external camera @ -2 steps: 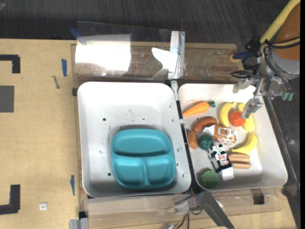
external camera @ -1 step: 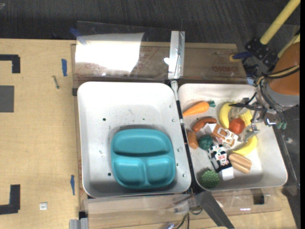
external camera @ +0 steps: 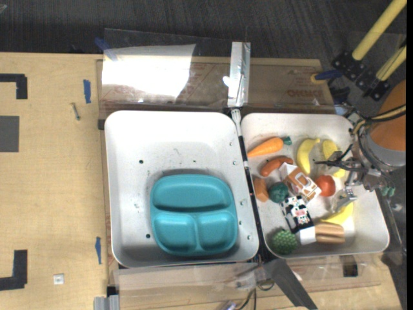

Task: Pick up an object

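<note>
Claw (external camera: pixel 350 187) sits low over the right edge of the right bin (external camera: pixel 377 234), its dark fingers tangled with cables against the clutter, so whether they stand wide or narrow I cannot tell. Nothing shows between them.

Nearest candidates lie just beside it: a small red tomato (external camera: pixel 326 185) and a yellow banana (external camera: pixel 305 154), with a hot dog bun (external camera: pixel 330 232) nearer the front wall. All look like hollow plastic toy food, so probably light, stiff and rather slick. The tomato is round and would likely squirt out unless pinched across its middle. The banana seems the kinder pick, taken across its narrow waist. An orange carrot (external camera: pixel 265 146) rests near the divider, and a teal tray (external camera: pixel 193 214) occupies the left bin (external camera: pixel 129 141).
</note>
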Action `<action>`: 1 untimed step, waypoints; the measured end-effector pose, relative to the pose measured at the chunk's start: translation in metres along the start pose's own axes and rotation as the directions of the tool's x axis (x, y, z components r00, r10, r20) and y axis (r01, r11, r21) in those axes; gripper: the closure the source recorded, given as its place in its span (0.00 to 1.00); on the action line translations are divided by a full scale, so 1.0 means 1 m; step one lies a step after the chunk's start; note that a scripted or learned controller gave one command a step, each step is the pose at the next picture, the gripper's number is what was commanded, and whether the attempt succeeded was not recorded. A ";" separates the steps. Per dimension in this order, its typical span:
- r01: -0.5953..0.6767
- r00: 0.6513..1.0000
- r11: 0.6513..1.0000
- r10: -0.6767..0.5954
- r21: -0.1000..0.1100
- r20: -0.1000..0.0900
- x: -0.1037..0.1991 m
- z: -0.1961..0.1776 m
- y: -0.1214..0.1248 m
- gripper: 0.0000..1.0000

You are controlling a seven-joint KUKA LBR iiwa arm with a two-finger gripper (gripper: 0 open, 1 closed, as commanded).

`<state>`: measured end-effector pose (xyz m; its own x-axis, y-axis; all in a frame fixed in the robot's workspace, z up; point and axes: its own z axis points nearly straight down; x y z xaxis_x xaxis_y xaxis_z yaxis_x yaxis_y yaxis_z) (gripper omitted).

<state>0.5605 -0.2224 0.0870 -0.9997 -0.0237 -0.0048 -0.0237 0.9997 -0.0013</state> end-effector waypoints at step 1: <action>-0.100 0.995 0.995 0.100 -0.004 0.006 -0.060 -0.001 0.090 0.00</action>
<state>0.6188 -0.1315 0.0880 -0.9970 0.0766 -0.0108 0.0766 0.9971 0.0034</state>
